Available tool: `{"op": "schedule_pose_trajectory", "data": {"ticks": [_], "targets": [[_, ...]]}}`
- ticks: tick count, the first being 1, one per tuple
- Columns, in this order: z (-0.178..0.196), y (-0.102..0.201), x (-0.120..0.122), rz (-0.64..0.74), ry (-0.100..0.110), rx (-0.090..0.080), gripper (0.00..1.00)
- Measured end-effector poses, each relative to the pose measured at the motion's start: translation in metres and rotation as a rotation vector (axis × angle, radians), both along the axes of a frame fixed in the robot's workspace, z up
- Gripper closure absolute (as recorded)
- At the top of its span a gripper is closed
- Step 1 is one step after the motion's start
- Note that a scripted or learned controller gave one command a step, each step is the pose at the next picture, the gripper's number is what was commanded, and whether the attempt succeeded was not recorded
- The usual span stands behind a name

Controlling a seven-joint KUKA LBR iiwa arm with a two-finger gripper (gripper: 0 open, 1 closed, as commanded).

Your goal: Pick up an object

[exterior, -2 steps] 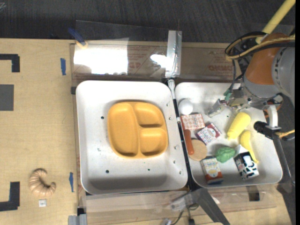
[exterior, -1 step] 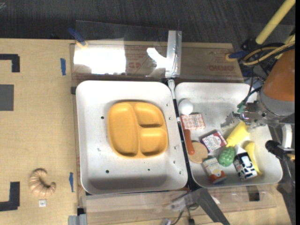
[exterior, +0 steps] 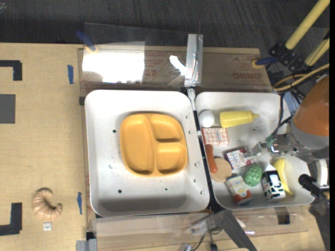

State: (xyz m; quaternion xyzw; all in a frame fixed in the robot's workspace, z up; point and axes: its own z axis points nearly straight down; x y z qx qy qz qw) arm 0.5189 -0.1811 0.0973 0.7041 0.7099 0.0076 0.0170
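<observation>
Yellow bottle unlabelled, small packets' print unreadable, gripper above right bin, state unclear.

Glossy white plastic bins hold a matt yellow plastic tray and a smooth mustard bottle.

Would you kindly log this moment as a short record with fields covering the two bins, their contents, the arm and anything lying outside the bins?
left bin: shallow white bin holding a yellow three-compartment plastic tray
right bin: shallow white bin with small clutter
right bin contents: yellow squeeze bottle, white egg-shaped ball, red hot dog toy, green bumpy fruit toy, yellow banana toy
arm: grey with orange band, over the right bin's right edge
end effector: above the clutter, holding nothing visible
outside bins: tan croissant toy on the bench, left
</observation>
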Motion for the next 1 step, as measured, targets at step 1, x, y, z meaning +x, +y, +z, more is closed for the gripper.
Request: {"op": "schedule_pose_trajectory", "data": {"ticks": [1], "targets": [[0.0064, 0.0030, -0.0002, 0.003, 0.006, 0.006, 1.00]]}}
